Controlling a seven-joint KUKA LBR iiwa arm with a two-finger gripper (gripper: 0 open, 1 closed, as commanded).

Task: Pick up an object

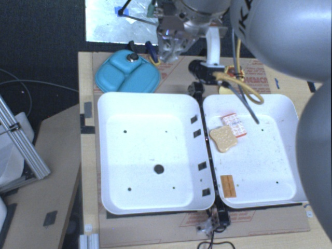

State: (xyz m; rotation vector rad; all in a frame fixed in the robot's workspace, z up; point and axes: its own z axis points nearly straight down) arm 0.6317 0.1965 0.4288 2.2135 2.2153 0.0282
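Grey arm (280, 30), partial black "KA" lettering.

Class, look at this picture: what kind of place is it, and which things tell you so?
Probably a robotics lab bench: a grey robot arm reaches over two white bins on cardboard, with cables beside them.

bins (145, 201): smooth white plastic | arm (280, 25): glossy grey | bench (62, 139): matt board
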